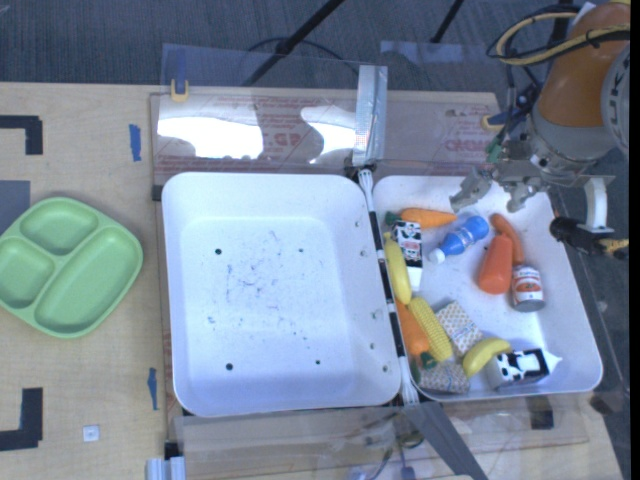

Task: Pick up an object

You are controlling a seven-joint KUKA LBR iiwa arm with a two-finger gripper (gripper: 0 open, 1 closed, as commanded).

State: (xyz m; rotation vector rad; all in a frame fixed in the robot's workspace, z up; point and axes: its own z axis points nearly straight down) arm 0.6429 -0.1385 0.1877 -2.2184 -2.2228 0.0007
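Over the right bin: the gripper (494,193) hangs above the bin's far edge; its two grey fingers (468,193) stand wide apart with nothing between them.
Arm: the arm (580,88) comes in from the upper right; its top is cut off by the frame's edge.
Bins: two; the left bin (270,288) and the right bin (575,318) touch along a shared rim.
Right bin, counted: one blue bottle (462,238) lying just below the fingers; one orange bottle (495,264) beside it; one small can (527,288) touching that; two carrots, one (428,217) at the far side, one (412,333) half hidden along the rim; one corn cob (432,326); two bananas, one (398,268) by the rim, one (485,353) near the front; two black-and-white cartons, one (407,240) upright, one (520,366) lying down.
Hard to make out: a speckled packet (455,323) and another thing (443,376) at the front, partly covered.
Left of the bins: one green tray (65,265) with three compartments.
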